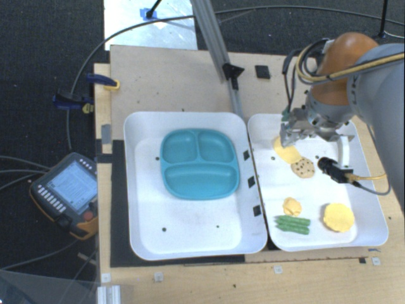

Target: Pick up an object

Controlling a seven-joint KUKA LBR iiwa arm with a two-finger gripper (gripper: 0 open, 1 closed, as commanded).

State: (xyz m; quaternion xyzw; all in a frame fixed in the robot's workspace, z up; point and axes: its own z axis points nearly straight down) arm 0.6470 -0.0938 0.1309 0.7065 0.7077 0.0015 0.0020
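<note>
We work in the right bin (370, 230), where the end effector (290, 138) hangs just above a flat yellow piece (286, 152); how it is set we cannot tell. We should descend squarely on that piece. Largest nearby: the blue divided plate (199, 163) in the left bin (142, 189), then yellow round (338, 216), cookie (304, 167), green beans (292, 224).
</note>
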